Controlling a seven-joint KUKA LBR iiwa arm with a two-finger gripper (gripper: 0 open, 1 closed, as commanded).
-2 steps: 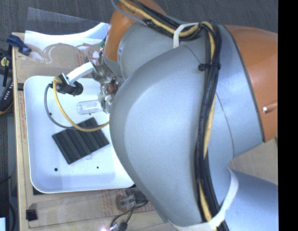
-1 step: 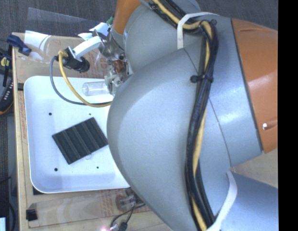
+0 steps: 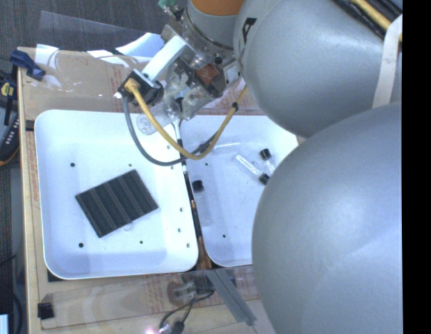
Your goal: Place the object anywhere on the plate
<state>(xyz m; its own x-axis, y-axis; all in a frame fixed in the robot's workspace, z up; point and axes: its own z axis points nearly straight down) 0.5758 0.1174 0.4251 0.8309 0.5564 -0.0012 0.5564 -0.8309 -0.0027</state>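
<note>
The gripper (image 3: 176,103) hangs over the bins' top edge; I cannot tell if it is spread or pinching anything. The small clear tube (image 3: 251,166) lies at its 4 o'clock. Grab it mid-length, then carry it to the dark plate (image 3: 117,202) at 7 o'clock.

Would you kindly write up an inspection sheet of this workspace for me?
Surface: two shallow white bins side by side, left bin and right bin, on a wooden bench.
Job's things: dark ribbed rectangular plate lies flat in the left bin; clear tube with black caps lies in the right bin.
Clutter: small black piece near the right bin's left wall.
Claw: claw above the bins' far edge; finger state unclear.
Cables: yellow cable and black cable loop below the wrist.
Surroundings: blue-handled tool at upper left.
</note>
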